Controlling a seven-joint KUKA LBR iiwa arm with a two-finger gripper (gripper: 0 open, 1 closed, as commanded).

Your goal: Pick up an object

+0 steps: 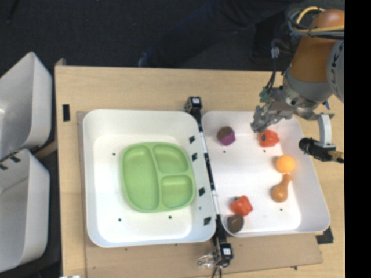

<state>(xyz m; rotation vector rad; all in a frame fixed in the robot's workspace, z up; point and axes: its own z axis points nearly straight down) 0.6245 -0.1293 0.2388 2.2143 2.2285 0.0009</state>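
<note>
Red object (268,138) – just below jaws, right bin (255,155)

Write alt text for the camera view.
The gripper hangs over the right bin, beside a red object, near a purple one. The left bin holds a green divided plate.

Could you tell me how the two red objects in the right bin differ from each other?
The red object near the gripper lies at the far side of the right bin, just under the gripper; the red object by the divider lies at the near side, beside a dark brown object. The far one looks rounder, the near one blockier. Both are small, reddish-orange and rest on the bin floor.
</note>
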